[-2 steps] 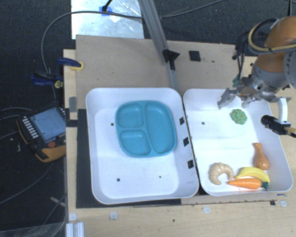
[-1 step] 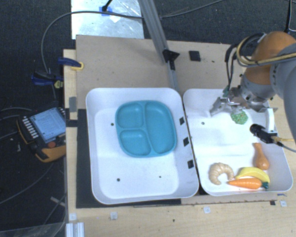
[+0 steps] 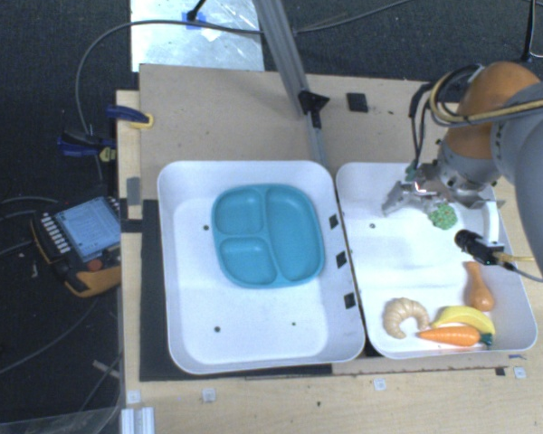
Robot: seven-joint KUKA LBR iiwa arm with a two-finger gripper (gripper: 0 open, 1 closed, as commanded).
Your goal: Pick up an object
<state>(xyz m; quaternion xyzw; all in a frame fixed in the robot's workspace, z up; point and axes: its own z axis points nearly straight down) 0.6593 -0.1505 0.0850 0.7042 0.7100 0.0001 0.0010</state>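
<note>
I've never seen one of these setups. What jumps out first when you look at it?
The blue divided plate in the left bin stands out most against the white. In the right bin, a croissant, banana and carrot cluster at the near edge, while the gripper hangs by a green item at the far end.

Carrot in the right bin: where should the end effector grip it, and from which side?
Grip the carrot at mid-body, from straight above. It lies flat, pointing left, with the banana touching its far side and the bin wall close in front, so closing across its width looks tight; expect some contact.
</note>
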